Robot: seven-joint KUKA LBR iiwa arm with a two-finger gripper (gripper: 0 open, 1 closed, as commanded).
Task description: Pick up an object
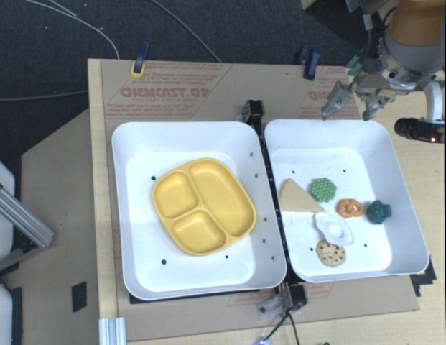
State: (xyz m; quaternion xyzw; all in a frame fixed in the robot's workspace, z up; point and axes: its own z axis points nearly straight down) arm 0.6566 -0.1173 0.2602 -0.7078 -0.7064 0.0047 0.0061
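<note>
six small food pieces lie clustered in the right bin [395, 157]: a tan wedge [297, 197], a green bumpy round [323, 189], an orange ring [350, 208], a dark green floret [379, 211], a white fried egg [332, 228] and a chip cookie [330, 253]. the wedge, round and egg sit close together; the ring is just beside the floret. the hand [355, 105] hangs above the bin's far rim, fingers spread wide, gripping nothing. a yellow divided plate [202, 205] rests in the left bin [129, 192] on the surface [100, 99].
</note>
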